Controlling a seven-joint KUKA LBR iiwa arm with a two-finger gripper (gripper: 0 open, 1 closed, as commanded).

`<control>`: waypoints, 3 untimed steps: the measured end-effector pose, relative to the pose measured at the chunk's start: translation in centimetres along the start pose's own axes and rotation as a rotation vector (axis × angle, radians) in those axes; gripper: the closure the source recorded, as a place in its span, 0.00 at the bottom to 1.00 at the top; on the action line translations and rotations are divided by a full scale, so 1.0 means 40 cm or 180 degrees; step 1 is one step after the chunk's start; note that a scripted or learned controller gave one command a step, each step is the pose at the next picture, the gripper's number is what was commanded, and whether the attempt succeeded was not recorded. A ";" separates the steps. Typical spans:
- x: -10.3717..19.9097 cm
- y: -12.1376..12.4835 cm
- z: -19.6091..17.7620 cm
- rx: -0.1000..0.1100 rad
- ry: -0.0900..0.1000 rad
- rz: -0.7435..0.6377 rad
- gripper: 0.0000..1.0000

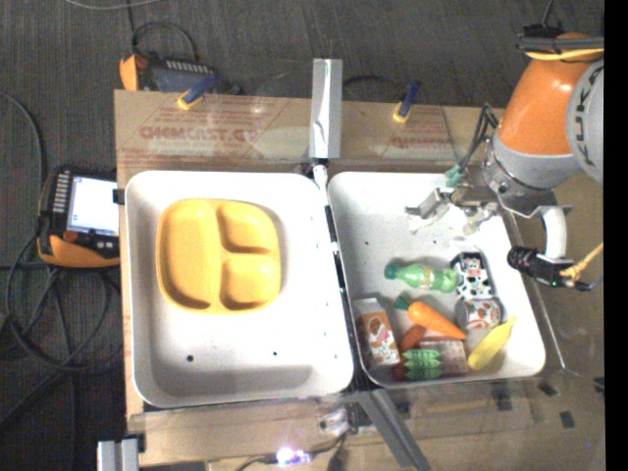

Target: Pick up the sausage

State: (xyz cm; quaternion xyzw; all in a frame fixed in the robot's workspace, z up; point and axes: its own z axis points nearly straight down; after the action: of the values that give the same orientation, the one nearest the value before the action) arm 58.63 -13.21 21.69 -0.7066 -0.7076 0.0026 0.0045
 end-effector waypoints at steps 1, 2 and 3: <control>0.081 0.048 0.322 -0.0041 -0.0015 -0.0095 0.00; 0.087 0.020 0.320 -0.0076 -0.0013 0.0056 0.00; 0.092 0.079 0.322 -0.0041 -0.0006 0.0603 0.00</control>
State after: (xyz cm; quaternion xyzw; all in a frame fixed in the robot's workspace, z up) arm 61.66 -9.49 8.78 -0.7704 -0.6376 -0.0009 -0.0009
